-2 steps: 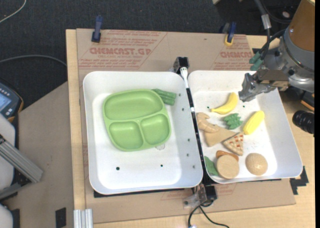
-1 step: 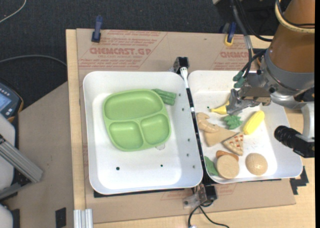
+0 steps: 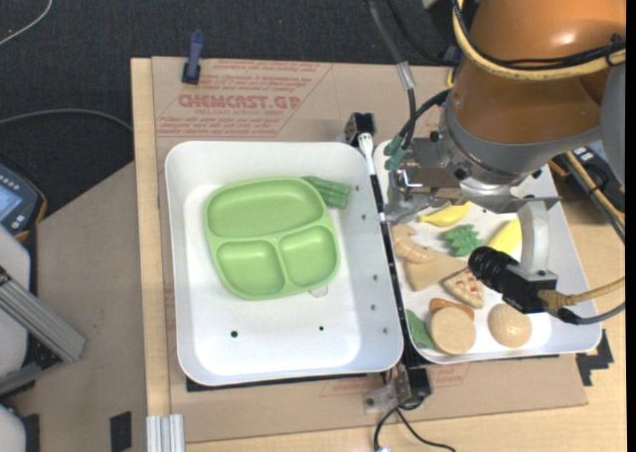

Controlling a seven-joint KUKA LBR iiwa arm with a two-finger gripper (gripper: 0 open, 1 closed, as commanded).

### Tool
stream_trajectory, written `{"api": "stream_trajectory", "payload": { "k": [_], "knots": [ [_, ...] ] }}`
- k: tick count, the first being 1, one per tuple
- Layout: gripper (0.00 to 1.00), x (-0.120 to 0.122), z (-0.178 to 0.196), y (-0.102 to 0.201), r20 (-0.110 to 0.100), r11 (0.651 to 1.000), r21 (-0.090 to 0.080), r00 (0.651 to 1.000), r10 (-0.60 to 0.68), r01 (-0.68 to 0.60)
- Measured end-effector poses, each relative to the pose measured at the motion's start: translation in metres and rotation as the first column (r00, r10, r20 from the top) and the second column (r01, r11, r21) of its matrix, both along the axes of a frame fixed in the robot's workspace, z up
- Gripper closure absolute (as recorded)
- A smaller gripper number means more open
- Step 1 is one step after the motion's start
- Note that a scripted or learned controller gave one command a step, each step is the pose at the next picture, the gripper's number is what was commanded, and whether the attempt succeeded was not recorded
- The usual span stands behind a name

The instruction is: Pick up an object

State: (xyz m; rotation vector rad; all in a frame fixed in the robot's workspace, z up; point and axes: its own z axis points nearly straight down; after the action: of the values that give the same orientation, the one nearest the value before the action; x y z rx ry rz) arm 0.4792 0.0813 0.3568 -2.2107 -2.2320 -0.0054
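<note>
The right bin holds several toy foods: a yellow piece, a green leafy piece, a yellow wedge, beige pieces, a pizza slice and two round buns. My gripper hangs under the grey wrist and orange band, low over the back left of this bin, close to the yellow and beige pieces. The wrist hides much of it. I see nothing held in it.
In the left bin lies a green divided plate with a small green item at its back right corner. A black cylindrical part with a cable reaches over the right bin. Both bins rest on a cardboard sheet.
</note>
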Motion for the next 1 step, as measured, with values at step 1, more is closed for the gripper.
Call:
{"api": "stream_trajectory", "payload": {
  "k": [1],
  "knots": [
    [1.0, 0.0009, 0.0105, -0.005, 0.002, 1.0, -0.002, 1.0, -0.01, 0.01]
  ]
}}
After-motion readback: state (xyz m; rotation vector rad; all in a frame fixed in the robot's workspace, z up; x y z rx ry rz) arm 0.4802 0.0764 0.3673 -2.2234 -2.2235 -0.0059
